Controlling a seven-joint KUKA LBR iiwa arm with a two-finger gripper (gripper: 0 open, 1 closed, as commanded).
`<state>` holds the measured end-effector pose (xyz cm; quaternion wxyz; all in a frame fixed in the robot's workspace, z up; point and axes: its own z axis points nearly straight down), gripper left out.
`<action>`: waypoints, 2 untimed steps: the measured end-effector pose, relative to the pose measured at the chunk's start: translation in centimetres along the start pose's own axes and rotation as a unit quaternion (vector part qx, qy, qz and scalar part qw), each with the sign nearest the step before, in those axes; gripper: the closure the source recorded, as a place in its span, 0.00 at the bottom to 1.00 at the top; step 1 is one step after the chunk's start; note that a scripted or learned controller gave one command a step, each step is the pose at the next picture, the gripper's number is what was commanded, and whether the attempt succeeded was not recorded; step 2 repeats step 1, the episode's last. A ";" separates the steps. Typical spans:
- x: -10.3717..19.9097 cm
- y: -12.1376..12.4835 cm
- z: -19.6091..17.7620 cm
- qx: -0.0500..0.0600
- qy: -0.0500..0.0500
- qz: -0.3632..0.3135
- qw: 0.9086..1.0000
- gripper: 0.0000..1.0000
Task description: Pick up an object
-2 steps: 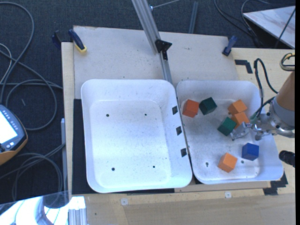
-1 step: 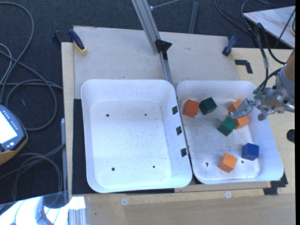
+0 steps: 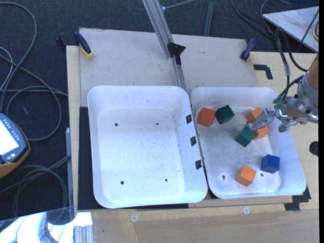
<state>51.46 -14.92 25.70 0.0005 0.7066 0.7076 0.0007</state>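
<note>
Several blocks lie in the right bin (image 3: 288, 151). An orange block (image 3: 205, 116) and a dark green block (image 3: 224, 114) sit at its far left. A second green block (image 3: 245, 135) lies near the middle, with one orange block (image 3: 254, 114) beyond it and another (image 3: 262, 132) at its right. A blue block (image 3: 270, 163) and an orange block (image 3: 246, 175) lie near the front. My gripper (image 3: 262, 120) reaches in from the right, low over the two orange blocks by the green one. I see no block lifted in it.
The left bin (image 3: 101, 105) stands beside the right one. A metal post (image 3: 162, 27) rises from the back of the bench between the bins. Blue clamps (image 3: 83, 43) (image 3: 247, 49) sit at the bench's far corners. Cables trail on the floor around the bench.
</note>
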 end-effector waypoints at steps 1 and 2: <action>0.0 0.0 0.0 0.000 0.000 0.000 1.000 0.00; 0.0 0.0 0.0 0.000 0.000 0.000 1.000 0.00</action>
